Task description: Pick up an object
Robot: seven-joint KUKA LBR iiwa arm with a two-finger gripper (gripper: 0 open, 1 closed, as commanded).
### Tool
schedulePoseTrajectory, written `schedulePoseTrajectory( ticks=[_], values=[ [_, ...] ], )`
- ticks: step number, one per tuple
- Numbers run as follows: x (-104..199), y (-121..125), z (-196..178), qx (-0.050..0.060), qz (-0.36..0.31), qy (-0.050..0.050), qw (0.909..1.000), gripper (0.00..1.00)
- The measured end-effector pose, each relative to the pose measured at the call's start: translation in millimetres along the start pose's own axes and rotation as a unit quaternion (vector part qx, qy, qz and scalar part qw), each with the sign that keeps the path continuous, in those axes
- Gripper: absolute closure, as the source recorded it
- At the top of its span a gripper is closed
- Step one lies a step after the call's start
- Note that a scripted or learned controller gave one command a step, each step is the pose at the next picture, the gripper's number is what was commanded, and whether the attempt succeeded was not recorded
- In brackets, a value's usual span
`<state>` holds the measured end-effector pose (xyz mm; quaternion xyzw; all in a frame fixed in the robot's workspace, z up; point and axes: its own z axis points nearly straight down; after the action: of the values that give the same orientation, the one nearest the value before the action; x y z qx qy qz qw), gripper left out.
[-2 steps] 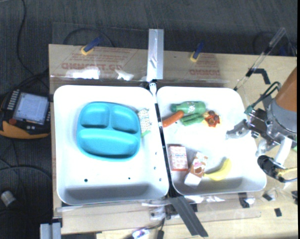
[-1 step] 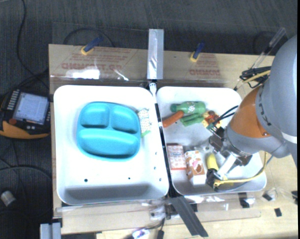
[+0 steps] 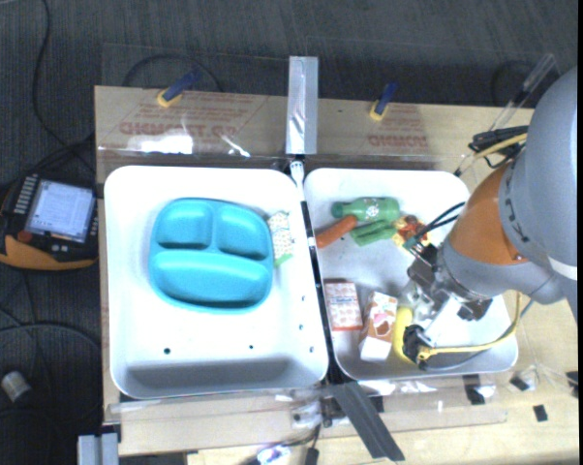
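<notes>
Gripper [image 3: 432,298] is seen low in right bin [image 3: 429,187], its state not discernible; small carton [image 3: 381,316] is spotted just left. Blue plate [image 3: 212,253] is held in left bin [image 3: 127,289].

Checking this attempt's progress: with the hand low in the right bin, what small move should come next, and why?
Probably a short shift toward the white and orange carton, then a grasp attempt. The hand sits low in the right bin just beside that carton, with nothing visibly held. The carton is its nearest object; the pink box lies farther off.
</notes>
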<state>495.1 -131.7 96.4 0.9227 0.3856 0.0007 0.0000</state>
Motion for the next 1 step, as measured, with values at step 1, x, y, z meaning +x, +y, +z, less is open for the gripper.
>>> schedulePoseTrajectory(
  ticks=[1],
  values=[
    [-32.4,14.9,-153.4,0.002,-0.030,-0.005,0.9995,1.00]
  ],
)
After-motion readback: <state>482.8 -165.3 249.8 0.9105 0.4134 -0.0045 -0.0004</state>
